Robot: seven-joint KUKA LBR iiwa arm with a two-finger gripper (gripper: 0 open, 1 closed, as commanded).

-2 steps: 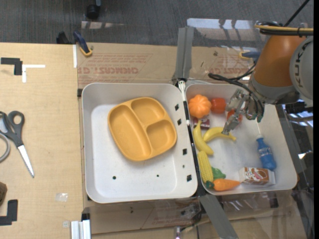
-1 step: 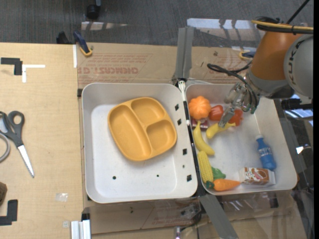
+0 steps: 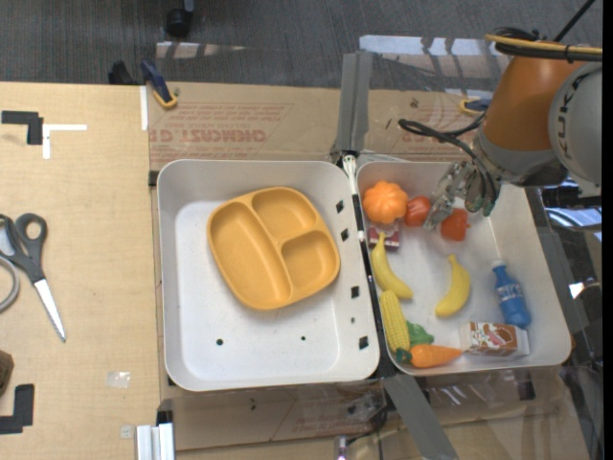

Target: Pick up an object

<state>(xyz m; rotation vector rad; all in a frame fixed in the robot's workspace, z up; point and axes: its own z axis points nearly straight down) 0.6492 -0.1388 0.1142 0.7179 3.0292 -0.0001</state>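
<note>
My gripper (image 3: 462, 205) hangs open over the back of the right bin (image 3: 542, 257). A small red tomato (image 3: 456, 225) lies just below its fingertips, not held. A second red piece (image 3: 418, 211) sits to the left of the gripper, beside an orange pumpkin (image 3: 385, 201). Further forward in the same bin lie two bananas (image 3: 388, 268) (image 3: 455, 287), a corn cob (image 3: 395, 320), a carrot (image 3: 433, 356), a blue bottle (image 3: 510, 296) and a small carton (image 3: 498, 338).
The left bin (image 3: 182, 286) holds a yellow divided plate (image 3: 274, 245). Scissors (image 3: 36, 268) lie on the wooden bench at far left. The arm's orange band (image 3: 529, 94) rises over the right bin's back corner.
</note>
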